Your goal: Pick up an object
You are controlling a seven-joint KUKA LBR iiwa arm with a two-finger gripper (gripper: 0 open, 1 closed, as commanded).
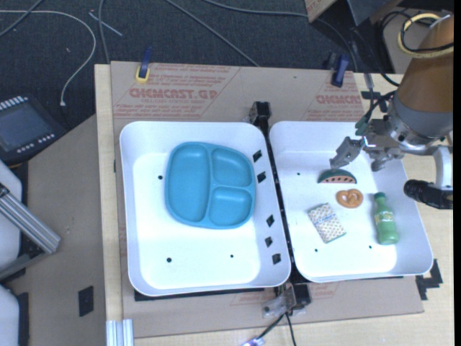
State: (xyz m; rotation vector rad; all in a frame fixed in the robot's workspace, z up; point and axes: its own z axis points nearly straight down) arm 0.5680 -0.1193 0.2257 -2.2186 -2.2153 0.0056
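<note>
Two shallow white bins sit side by side on a cardboard-covered bench, and from the overhead camera we see the left bin [144, 251] holding a light blue plastic plate with three compartments [210, 184], lying flat toward its upper middle. In the right bin [310, 265] we count four small things: a watermelon-slice toy with a green rind and red flesh [338, 176], an orange pretzel-shaped toy [349, 197] just below and right of the slice, a green bottle with a pale label [385, 219] lying further right, and a small checked square packet in white and tan [327, 222] lower down, near the bin's middle. We see the grey arm with its orange band [429, 71] reaching in from the right, and its two-finger gripper [362, 151] hangs over the upper part of the right bin, just above the watermelon slice. Its fingers [346, 152] stand spread apart, with nothing between them. All four small things lie on the bin floor, apart from one another, the slice and pretzel closest together.
</note>
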